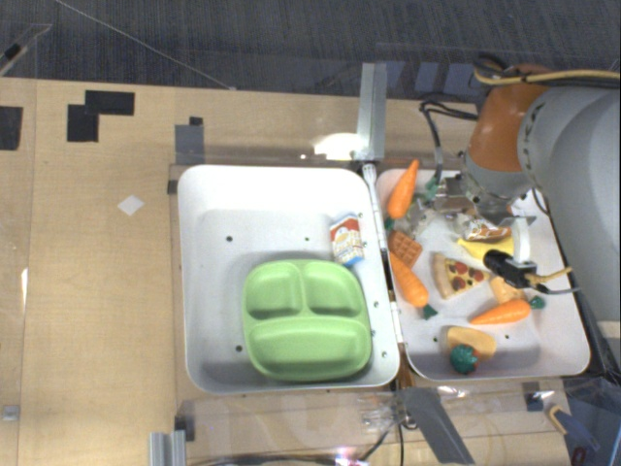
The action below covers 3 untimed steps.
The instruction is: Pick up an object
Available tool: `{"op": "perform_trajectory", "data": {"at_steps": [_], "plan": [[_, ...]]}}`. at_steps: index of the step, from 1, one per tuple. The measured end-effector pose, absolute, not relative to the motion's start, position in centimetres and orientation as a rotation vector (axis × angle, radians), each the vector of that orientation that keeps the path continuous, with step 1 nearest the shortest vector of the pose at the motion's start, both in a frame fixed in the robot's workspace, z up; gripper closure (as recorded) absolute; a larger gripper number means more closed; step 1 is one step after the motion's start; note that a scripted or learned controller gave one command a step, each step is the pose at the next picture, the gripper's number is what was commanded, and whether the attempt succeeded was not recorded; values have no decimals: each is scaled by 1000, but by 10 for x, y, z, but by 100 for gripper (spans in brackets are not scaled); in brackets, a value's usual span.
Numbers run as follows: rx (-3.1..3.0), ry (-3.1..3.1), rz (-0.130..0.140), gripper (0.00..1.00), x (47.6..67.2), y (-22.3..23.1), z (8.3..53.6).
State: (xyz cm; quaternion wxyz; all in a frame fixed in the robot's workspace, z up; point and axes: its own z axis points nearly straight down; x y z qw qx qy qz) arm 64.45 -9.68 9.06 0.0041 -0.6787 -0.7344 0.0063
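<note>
Three orange toy carrots (403, 190), one flat triangular pizza slice (456, 276), pepperoni-dotted; gripper's (466, 212) grip state, can't tell.

We're looking down on a light wooden bench (87, 289) with some black squares (99, 113) marked near its top left and a pale diamond patch (130, 204) below them. Behind the bench runs dark grey carpet-like floor (243, 17). A metal post (373, 110) stands at the back edge, with a bright glare spot (338, 147) just beside it.
</note>
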Motion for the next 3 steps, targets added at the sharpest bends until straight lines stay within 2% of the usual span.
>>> {"op": "perform_trajectory", "data": {"at_steps": [1,2,3], "plan": [[-1958,-2475,-17,0,605,-109,91],[-1820,-2587,-20,0,515,-100,94],[-1818,-2587,-25,100,518,-98,103]]}}
